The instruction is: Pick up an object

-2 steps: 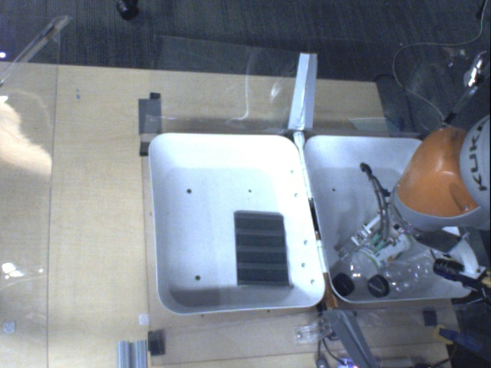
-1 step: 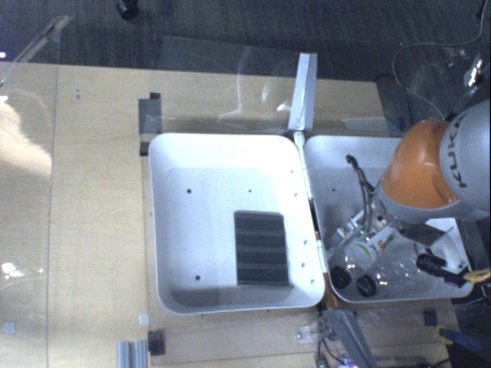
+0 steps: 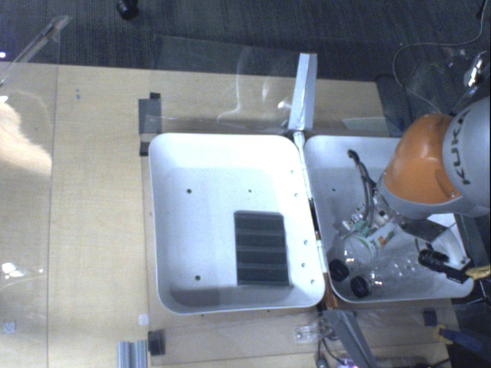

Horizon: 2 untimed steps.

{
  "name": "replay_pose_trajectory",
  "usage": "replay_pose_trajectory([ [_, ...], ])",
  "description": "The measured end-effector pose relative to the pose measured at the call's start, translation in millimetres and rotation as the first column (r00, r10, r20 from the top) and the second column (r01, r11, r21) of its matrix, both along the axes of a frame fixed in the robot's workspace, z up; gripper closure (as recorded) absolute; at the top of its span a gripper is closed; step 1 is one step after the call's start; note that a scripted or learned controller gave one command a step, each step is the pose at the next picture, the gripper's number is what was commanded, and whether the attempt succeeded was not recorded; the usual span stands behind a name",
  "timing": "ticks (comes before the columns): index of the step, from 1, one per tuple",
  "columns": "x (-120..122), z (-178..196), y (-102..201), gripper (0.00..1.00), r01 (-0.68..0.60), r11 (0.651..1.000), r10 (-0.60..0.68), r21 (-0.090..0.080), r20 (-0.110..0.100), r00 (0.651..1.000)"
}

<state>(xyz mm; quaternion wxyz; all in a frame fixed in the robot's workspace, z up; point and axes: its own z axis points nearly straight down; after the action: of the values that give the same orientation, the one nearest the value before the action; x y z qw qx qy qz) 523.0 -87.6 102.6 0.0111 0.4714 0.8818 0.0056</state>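
From my seat I see the wooden table (image 3: pixel 84 228) taking up most of the frame, with dark carpet (image 3: pixel 230 6) along the top edge. Two shallow white bins sit side by side on it. The left bin (image 3: pixel 199 175) fills the centre of the frame, and a dark ribbed rectangular block (image 3: pixel 261 248) lies flat in its lower right part, close to the bottom wall and short of the right wall. The right bin (image 3: pixel 330 167) touches it along a shared edge toward the right of the frame.

The arm (image 3: pixel 430 163) comes in from the right edge, its orange band hanging over the upper right part of the right bin and hiding much of that bin's floor. Below and left of the band, the hand (image 3: pixel 368 228) sits low over the middle of the right bin, amid a tangle of clear, glassy pieces; I cannot tell how far it is open or whether it has hold of anything, since everything there blurs together.

Just beneath the hand lies what looks like a clear plastic bottle (image 3: pixel 360 255) on the bin floor. Two small black round caps (image 3: pixel 338 268) rest near the lower left corner of the right bin, close together. A black cable (image 3: pixel 360 171) curls across the bin's upper floor.
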Motion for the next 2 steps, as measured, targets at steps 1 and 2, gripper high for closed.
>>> replay_pose_trajectory([
  [1,0,0,0,0.0,0.0,1.0,0.0,0.0,0.0,1.0],
  [2,24,-13,-11,0.0,0.186,0.982,-0.186,0.003,-0.013,0.982],
])
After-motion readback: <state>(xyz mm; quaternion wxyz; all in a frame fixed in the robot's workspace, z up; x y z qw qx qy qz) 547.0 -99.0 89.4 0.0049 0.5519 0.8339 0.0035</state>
